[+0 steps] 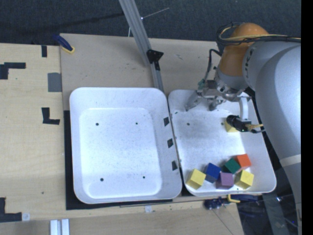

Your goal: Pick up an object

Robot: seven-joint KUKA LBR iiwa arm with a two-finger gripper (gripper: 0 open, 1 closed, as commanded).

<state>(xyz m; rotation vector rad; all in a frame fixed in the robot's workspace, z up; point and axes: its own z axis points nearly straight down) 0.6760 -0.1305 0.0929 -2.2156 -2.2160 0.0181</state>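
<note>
Blocks point(222, 174) sitting together at near edge of right bin point(195, 136). Gripper point(205, 102) hovering over far edge, fingers spread, holding nothing.

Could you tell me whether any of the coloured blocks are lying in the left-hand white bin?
No, the coloured blocks all sit clustered at the near end of the right-hand white bin, beside the left-hand white bin.

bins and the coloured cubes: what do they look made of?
Bins: probably moulded plastic, matte white, with rounded corners and dark speckling. Cubes: flat solid colours, crisp edges, no shine; painted wood or foam, can't tell which.
</note>
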